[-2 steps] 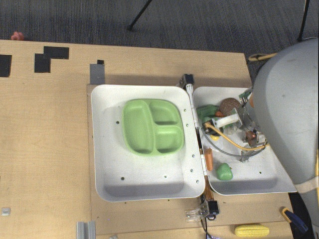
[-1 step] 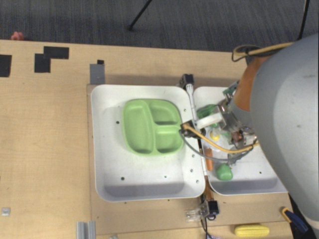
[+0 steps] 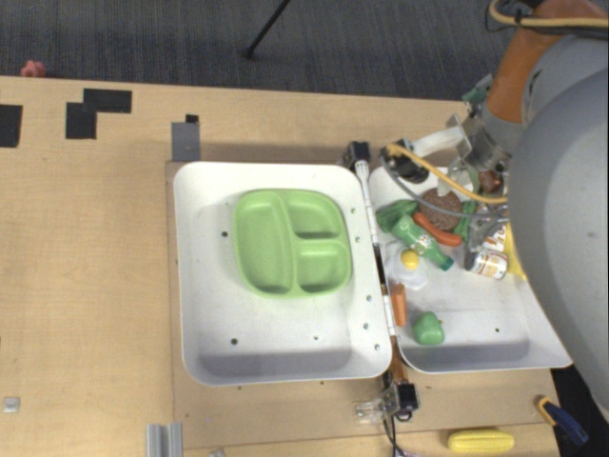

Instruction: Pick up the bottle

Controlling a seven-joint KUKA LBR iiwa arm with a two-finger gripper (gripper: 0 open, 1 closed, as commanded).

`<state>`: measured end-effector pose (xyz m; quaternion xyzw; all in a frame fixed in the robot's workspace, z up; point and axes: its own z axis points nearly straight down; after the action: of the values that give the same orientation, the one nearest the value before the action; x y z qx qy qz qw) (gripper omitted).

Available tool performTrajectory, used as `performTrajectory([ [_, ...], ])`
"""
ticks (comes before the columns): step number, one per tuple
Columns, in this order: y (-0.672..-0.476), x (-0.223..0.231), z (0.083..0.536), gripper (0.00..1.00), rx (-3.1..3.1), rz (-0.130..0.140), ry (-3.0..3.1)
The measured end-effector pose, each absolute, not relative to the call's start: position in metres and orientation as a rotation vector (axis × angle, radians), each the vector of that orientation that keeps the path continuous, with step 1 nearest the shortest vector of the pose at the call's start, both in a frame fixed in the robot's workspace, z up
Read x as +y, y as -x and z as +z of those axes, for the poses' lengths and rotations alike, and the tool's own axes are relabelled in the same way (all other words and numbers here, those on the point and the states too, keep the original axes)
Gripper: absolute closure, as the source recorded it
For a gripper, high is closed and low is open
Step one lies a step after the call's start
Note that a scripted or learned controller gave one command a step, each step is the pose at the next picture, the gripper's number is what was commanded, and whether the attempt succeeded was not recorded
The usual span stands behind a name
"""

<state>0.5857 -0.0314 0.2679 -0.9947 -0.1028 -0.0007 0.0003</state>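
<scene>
Nearest to us, at the bottom edge of the frame, a yellow object (image 3: 481, 439) lies on the desk (image 3: 86, 284), with a small clear piece (image 3: 377, 410) just below the seam between the two bins.

Next comes the left bin (image 3: 205, 350), which holds one green divided plate (image 3: 291, 242), lying flat a little above its middle.

Beside it, the right bin (image 3: 476, 355) is crowded in its upper half. A green toy pepper (image 3: 428, 329) sits toward its lower left, and an orange carrot-like piece (image 3: 399, 305) lies along the left wall just above it. Higher up we see a small yellow ball (image 3: 410, 260), green leafy pieces (image 3: 400, 219), a red-orange strip (image 3: 438, 228) and a brown lump (image 3: 443, 200), all packed close together.

What we take for the bottle (image 3: 489, 263) is a small labelled container lying on its side at the right of this bin, touching the clutter on its left.

The gripper (image 3: 483, 219) hangs just above the bottle, partly masked by a yellow cable (image 3: 447, 175) and by the bulky grey arm (image 3: 561, 208); we cannot tell whether it is open or closed, nor whether it touches the bottle.

Farther off, at the upper left, black tape marks (image 3: 95, 110) and a grey bracket (image 3: 186, 141) sit on the desk, and beyond them a dark floor (image 3: 143, 17) carries a thin black pole (image 3: 281, 12).
</scene>
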Motion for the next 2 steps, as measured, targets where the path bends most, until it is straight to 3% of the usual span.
performTrajectory([
  [1,-0.565,-0.037,0.184,0.00,-0.322,0.004,3.123],
  [2,-0.566,-0.036,0.194,1.00,-0.334,0.003,3.120],
])
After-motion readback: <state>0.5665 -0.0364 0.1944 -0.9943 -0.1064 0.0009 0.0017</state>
